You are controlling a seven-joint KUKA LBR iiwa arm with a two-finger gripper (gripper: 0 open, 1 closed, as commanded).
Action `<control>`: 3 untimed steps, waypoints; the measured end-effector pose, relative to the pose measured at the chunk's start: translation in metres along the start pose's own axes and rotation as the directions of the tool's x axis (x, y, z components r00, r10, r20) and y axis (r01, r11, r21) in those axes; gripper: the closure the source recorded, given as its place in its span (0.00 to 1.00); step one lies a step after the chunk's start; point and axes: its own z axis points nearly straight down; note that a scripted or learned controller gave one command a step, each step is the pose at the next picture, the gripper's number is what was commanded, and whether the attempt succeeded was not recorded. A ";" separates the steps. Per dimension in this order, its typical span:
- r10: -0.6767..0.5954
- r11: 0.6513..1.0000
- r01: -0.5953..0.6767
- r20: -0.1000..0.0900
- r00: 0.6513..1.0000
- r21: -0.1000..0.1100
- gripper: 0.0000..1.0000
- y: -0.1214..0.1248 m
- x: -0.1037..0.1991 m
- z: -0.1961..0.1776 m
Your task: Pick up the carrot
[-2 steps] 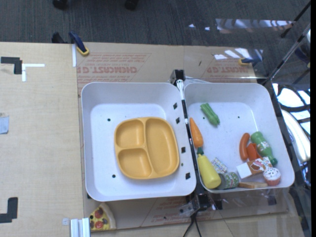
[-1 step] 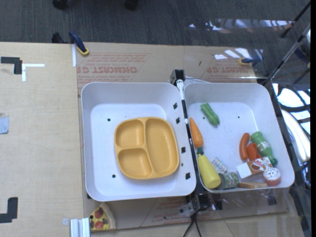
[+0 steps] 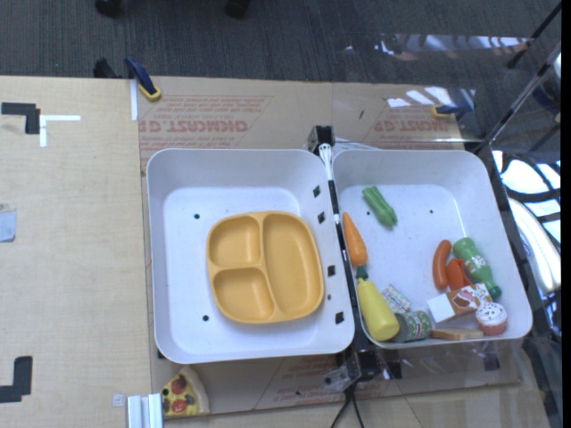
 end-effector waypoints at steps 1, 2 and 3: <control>0.001 1.000 -0.001 0.000 1.000 0.000 0.00 0.000 0.000 0.000; 0.003 1.000 -0.003 0.000 1.000 0.001 0.00 0.000 -0.002 0.000; 0.002 1.000 -0.002 -0.001 1.000 0.001 0.00 -0.008 -0.001 0.000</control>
